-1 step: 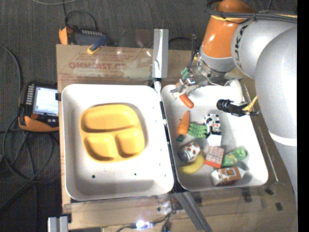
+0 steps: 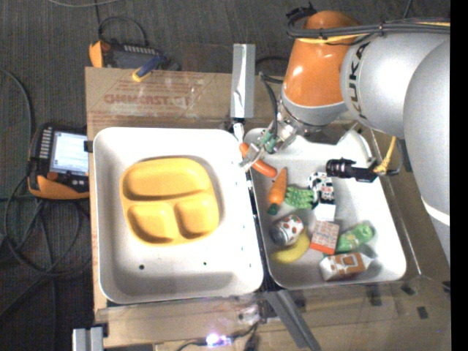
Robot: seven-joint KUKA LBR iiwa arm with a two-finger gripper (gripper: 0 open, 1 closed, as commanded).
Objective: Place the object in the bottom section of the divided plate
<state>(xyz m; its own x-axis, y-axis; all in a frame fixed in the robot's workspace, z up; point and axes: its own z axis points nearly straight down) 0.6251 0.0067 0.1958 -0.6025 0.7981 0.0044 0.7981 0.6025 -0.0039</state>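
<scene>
A yellow divided plate (image 2: 172, 199) lies in the left white bin (image 2: 117, 269), with one long section at the top and two smaller ones at the bottom. My gripper (image 2: 254, 157) hangs over the rim between the two bins, just right of the plate. It is shut on a small orange carrot (image 2: 265, 170), whose ends stick out on either side of the fingers. The plate's sections hold nothing.
The right bin (image 2: 391, 258) holds a second carrot with green leaves (image 2: 278, 189), a green toy (image 2: 298, 196), a banana (image 2: 291, 251), a small round can (image 2: 288, 229), a carton (image 2: 342, 266) and several other small items. The grey arm covers the right bin's far side.
</scene>
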